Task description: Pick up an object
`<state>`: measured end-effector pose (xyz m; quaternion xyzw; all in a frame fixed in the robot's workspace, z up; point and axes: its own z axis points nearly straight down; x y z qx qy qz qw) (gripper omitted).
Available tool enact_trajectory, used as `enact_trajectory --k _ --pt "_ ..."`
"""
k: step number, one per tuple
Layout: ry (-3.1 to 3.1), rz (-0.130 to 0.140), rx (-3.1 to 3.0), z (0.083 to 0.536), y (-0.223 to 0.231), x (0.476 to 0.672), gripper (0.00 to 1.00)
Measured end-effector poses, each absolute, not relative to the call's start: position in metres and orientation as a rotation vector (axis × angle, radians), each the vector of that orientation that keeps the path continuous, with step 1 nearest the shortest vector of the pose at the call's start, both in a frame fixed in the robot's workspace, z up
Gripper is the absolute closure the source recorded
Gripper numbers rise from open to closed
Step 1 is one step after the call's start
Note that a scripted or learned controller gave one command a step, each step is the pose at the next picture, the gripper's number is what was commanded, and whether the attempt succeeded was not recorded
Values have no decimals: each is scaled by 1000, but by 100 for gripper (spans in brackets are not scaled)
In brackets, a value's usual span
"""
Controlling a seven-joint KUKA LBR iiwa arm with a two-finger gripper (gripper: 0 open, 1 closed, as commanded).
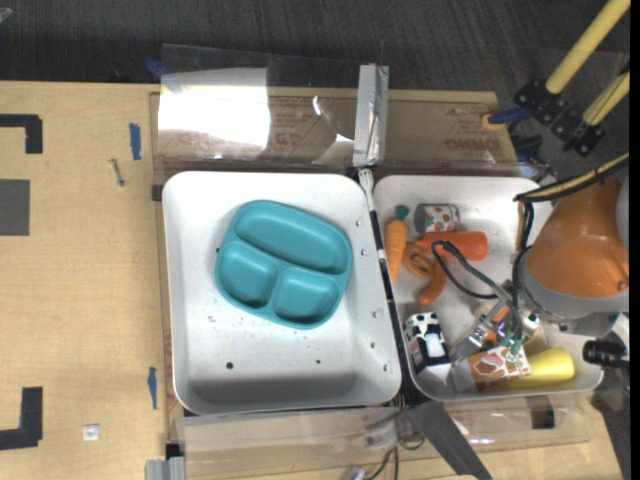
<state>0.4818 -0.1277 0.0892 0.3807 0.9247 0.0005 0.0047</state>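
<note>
The right bin [455,190] holds several toy items. An orange carrot [397,249] lies by its left wall, with a small printed can [437,215] and a long orange piece [455,245] beside it. A curved orange piece [431,288] lies below them. A black-and-white toy [428,337] sits at the front left. Along the front wall lies a yellow bottle [545,368] with a printed label. My gripper [497,334] is low in this bin, just above the bottle's labelled end. The wrist and cables hide its tips.
The left bin [190,268] bears a teal divided plate [283,263]. The arm's orange band [580,248] covers the right bin's right side. A clear divider [370,118] stands behind the bins. Yellow bars [595,33] cross the top right corner.
</note>
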Motion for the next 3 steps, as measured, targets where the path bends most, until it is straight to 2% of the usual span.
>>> enact_trajectory --k 1,2,3 --pt "2996 -3 911 89 -124 501 0" --pt "3007 5 812 91 -142 488 0" --pt "3108 -5 335 89 -202 484 0"
